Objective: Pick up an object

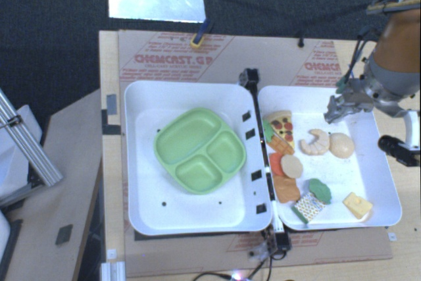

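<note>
1. Right, the gripper is hanging over the far end of the right bin, with the arm reaching in from the right.
2. Whether it is apart or together, I cannot tell from this angle (too small and blurred at the tip).
3. Nothing looks lifted: the toy food all lies on the bin floor. The croissant and the shell sit just near of the gripper, the pizza slice to its left.
4. Nearer us lie a green piece and the cheese.
5. Over in the left bin sits the green tray, holding nothing.
6. So I judge the pick not yet made: descent, closing and lifting all remain.
</note>
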